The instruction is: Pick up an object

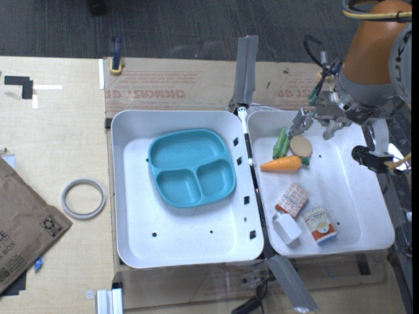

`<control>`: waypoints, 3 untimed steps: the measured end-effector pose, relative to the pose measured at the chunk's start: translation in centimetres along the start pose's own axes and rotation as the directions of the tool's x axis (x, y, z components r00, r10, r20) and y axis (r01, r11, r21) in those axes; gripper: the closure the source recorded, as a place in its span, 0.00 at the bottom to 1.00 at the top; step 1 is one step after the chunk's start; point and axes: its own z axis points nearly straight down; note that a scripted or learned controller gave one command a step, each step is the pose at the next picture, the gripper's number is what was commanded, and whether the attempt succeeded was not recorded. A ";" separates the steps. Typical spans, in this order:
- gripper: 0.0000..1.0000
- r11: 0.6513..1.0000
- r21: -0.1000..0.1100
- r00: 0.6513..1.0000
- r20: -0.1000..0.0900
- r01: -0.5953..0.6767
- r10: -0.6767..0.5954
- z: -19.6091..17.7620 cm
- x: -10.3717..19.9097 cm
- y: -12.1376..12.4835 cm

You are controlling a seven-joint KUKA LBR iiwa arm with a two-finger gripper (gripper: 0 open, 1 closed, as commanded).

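Above the right bin's (366, 237) far rim, claw (313, 120) poised, fingers apart, nothing between them. Just beyond the carrot (281, 165): green pod (281, 142) and tan disc (301, 146), crowded. Recommended: descend straight, straddle one item, avoid the rim.

Landmark: left bin (124, 195), white, shallow. Inside it, a blue three-section plate (192, 167), sitting toward the back and centre. Left of the bin, on the wooden bench (52, 136), a grey tape ring (83, 197) lying flat. Further left, a brown cardboard box (23, 224) at an angle. Behind the bin, a flat cardboard sheet (170, 84) with red print. Blue clamp (116, 54) at that sheet's back-left corner.
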 end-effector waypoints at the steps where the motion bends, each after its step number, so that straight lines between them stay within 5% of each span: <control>1: 0.00 0.995 -0.006 0.995 0.001 0.097 -0.097 12.5 -3.2 1.0; 2: 0.00 0.996 -0.001 0.996 -0.002 -0.087 0.087 12.7 -2.6 -5.0; 3: 0.00 0.997 -0.003 0.997 0.000 -0.080 0.080 10.7 -1.0 -2.3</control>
